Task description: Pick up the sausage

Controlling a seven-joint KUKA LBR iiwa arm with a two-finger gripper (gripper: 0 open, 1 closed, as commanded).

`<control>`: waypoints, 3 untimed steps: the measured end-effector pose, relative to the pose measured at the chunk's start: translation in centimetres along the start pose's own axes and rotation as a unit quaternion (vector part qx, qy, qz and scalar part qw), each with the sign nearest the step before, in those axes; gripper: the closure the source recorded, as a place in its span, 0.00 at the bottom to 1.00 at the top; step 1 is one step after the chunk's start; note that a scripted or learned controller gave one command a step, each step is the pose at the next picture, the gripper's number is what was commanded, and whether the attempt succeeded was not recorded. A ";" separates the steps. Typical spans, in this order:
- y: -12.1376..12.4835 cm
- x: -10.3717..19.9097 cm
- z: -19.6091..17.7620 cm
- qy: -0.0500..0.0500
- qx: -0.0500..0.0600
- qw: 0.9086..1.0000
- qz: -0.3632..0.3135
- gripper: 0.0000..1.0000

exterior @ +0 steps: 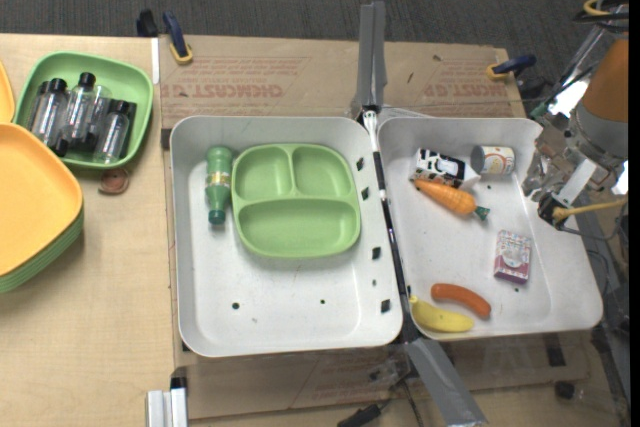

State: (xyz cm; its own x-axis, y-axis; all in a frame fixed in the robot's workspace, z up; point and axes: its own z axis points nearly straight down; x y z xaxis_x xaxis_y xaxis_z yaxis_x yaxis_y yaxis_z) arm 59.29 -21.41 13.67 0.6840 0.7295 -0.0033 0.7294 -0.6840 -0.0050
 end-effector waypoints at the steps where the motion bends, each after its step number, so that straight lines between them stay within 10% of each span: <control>1: 0.0 0.0 -0.8 -0.001 0.001 1.000 -0.001 1.00; 3: -0.1 -0.1 -2.4 -0.003 0.003 1.000 -0.004 1.00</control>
State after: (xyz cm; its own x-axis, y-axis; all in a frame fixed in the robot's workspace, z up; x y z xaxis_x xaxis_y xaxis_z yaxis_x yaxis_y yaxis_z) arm 59.18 -21.40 16.09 0.6785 0.7345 -0.0095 0.7344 -0.6786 -0.0117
